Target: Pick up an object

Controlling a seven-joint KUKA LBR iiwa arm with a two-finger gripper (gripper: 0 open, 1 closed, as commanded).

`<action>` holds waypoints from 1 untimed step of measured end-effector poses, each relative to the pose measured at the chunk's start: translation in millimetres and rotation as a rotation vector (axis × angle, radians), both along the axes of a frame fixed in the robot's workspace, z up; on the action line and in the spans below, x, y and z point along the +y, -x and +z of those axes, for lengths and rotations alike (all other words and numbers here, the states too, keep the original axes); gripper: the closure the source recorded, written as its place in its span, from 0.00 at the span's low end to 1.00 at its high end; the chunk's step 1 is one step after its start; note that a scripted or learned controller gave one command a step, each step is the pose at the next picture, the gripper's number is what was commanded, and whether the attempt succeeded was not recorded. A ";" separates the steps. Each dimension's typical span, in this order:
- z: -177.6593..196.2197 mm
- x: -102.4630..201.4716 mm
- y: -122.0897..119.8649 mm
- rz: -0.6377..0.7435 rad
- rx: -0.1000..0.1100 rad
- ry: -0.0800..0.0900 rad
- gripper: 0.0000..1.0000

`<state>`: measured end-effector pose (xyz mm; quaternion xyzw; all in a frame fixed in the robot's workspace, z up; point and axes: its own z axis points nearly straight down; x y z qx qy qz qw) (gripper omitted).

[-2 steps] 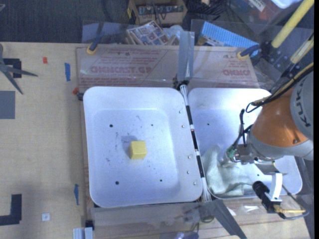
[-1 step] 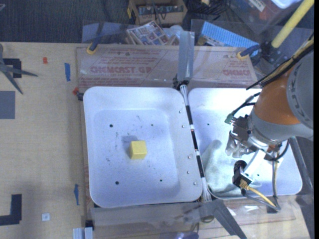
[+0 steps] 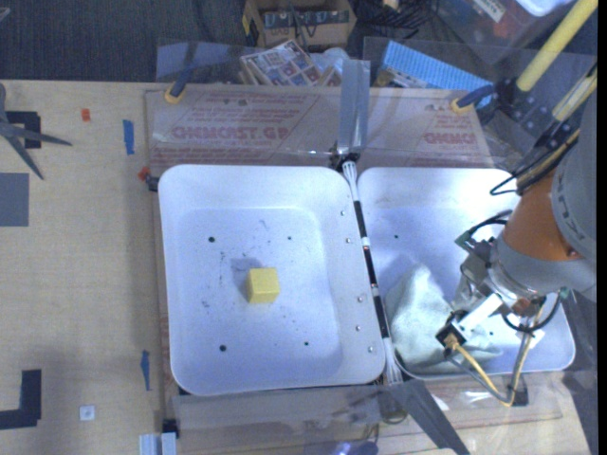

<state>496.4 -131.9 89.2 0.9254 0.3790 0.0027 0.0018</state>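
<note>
Here, a yellow block (image 3: 264,285) lies far left of the hand (image 3: 455,335).
The block sits near the middle of the left bin (image 3: 190,207), well apart from the hand, across the divider between bins. Just left of the hand, a crumpled white cloth (image 3: 417,306) lies in the right bin (image 3: 417,207). The hand hangs low over that bin's near edge, touching or just over the cloth; how far open it is cannot be told.
</note>
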 end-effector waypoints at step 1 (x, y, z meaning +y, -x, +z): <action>0.5 -13.3 13.4 0.283 -0.005 0.002 1.00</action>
